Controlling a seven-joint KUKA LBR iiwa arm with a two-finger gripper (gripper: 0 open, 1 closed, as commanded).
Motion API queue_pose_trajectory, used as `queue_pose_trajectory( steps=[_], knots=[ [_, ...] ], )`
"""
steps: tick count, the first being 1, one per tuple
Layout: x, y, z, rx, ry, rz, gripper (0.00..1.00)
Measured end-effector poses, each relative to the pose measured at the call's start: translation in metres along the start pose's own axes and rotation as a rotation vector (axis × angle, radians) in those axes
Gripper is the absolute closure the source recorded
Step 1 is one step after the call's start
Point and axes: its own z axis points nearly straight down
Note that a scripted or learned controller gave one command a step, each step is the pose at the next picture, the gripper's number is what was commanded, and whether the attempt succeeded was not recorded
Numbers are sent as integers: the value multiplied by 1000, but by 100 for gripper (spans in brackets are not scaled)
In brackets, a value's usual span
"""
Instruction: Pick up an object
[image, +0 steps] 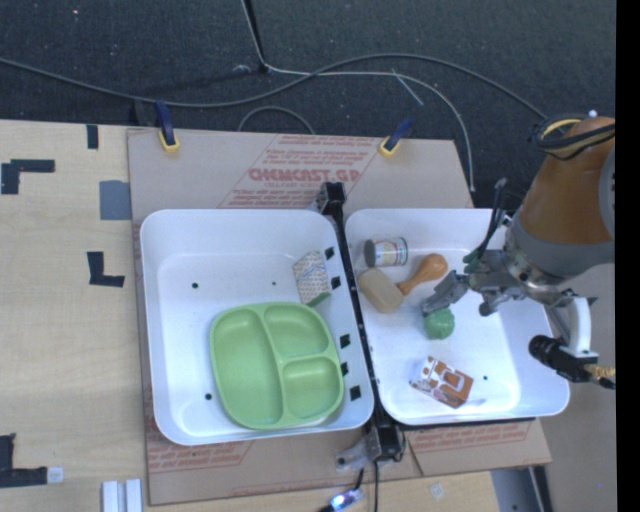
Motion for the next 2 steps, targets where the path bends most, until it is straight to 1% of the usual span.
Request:
queue_pose_trajectory(
  steps=[1, 2],
  knots=[
    [1, 3, -8, -14, -2, -4, 0],
    [3, 2, 55, -12, -3, -3, 0]
  ],
)
